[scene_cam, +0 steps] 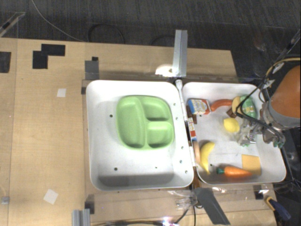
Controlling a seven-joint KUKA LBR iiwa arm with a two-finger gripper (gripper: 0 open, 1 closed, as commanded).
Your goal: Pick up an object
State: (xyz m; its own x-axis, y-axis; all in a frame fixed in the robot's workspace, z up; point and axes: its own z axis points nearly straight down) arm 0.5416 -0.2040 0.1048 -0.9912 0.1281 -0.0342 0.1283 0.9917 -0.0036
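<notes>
- Orange plastic carrot [236, 172] and yellow foam block [250, 162] lie along the right white bin's [221, 140] near wall.
- Yellow banana [205, 155] beside the divider.
- Round yellow lemon [230, 125] sits just left of the metal two-finger gripper [248, 136]; jaw state cannot be told.
- Green divided plate [143, 121] in the left white bin [101, 140].

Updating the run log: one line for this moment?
arm: over right bin | gripper: beside lemon, grasp unclear | left bin: green tray
</notes>
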